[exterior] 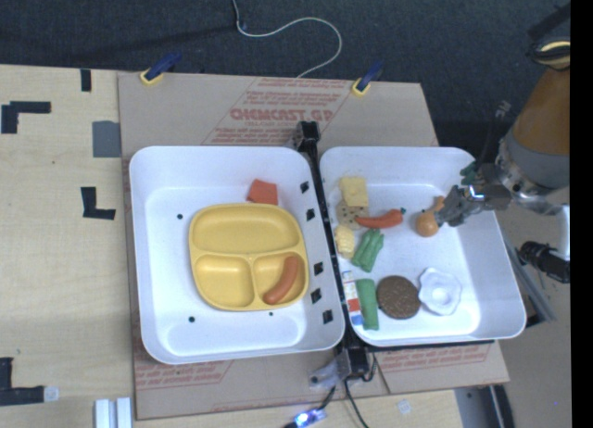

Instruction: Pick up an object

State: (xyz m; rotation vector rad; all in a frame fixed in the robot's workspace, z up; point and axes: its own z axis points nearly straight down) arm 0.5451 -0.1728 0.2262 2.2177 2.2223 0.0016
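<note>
Nearest me, along the right bin's [500, 320] front, I see a brown cookie [399, 295] beside a white fried egg [439, 291], with a green piece [367, 305] to their left. My gripper [451, 209] sits low at that bin's right side, just beside a small orange ball [426, 223] — round, so no long axis to report. I cannot tell how far the fingers are apart, and nothing visibly sits between them. Left bin [148, 232]: a yellow divided plate [243, 243] holding a sausage [284, 280] — long axis slanting toward upper right
</note>
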